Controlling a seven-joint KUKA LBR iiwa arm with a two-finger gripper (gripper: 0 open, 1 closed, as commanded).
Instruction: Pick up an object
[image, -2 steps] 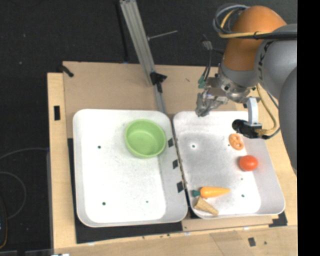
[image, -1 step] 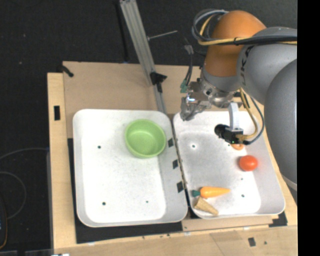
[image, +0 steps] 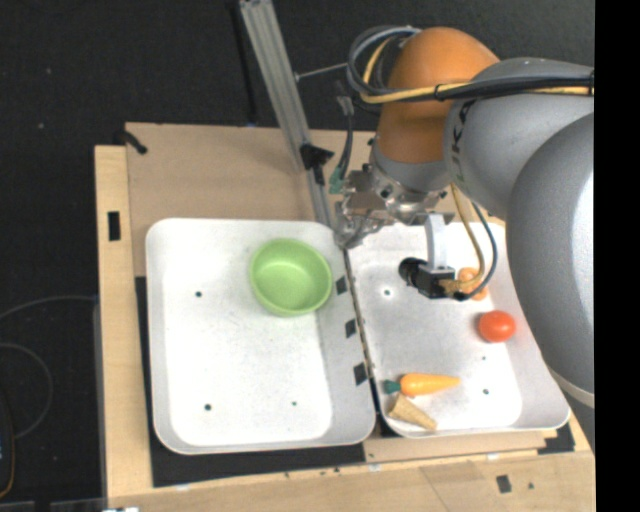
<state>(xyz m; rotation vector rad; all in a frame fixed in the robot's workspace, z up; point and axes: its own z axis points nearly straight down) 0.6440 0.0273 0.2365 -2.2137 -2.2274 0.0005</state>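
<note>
Lying near end effector (image: 352, 230), green bowl (image: 290, 277), apart

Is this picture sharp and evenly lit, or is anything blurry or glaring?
In the camera view, light is soft and even: the round green plastic bowl throws barely a shadow, its shallow white bin is bright without glare, and the near grey arm looks slightly soft.

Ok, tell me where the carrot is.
In the camera view, the carrot lies near the front edge of the right bin, beside a tan wedge, down-left of the red ball.
</note>
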